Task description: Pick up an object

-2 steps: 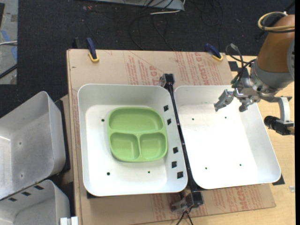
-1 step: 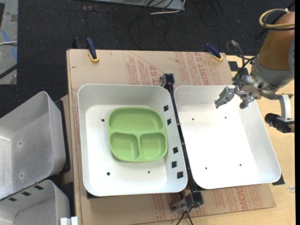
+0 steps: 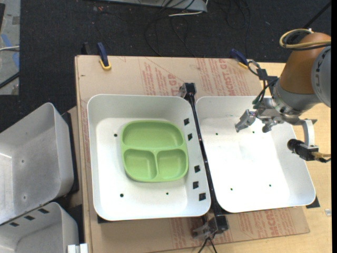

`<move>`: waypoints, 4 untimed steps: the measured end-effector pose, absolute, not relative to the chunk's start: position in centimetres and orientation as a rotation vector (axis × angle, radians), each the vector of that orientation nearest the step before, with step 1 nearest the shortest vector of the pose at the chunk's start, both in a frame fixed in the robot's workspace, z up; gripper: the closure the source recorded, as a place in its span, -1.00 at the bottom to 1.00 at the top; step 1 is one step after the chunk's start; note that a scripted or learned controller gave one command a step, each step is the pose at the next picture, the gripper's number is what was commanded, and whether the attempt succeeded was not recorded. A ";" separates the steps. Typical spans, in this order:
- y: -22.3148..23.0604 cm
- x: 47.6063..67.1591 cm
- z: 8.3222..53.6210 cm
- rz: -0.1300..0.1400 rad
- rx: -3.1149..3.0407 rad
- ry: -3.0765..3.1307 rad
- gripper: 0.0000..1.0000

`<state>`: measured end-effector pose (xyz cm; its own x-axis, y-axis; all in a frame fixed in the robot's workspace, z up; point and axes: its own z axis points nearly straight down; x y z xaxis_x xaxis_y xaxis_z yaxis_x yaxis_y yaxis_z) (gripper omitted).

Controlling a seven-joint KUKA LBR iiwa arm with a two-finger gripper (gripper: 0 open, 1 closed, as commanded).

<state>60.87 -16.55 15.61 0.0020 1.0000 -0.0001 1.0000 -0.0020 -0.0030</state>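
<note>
Plastic, smooth and pale green, makes up the plate: a rounded-square shape with three moulded sections, one long across the top and two smaller below, lying flat in the middle of the left bin. That bin is shallow, white and glossy, with rounded corners and a few small dark holes in its floor. The right bin is of the same make and sits just beside it, a black strip with square tabs running along the seam between them. Both rest on a flat sheet of brown cardboard printed in faded red, held at the far edge by clamps. The gripper, grey metal with thin angular fingers, hangs over the upper part of the right bin, well apart from the plate; its fingers are spread and grasp nothing. Behind it rises the arm, with its rounded orange band
</note>
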 end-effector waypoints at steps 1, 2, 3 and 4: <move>-16.6 60.7 11.3 0.003 -2.222 -2.218 -1.00; -16.6 60.7 9.1 0.002 -2.222 -2.219 -1.00; -16.6 60.7 10.3 -0.001 -2.225 -2.221 1.00; -17.2 60.0 15.7 -0.004 -2.229 -2.221 1.00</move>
<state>59.99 -17.15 15.65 0.0035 1.0000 -0.0020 1.0000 -0.0035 0.0054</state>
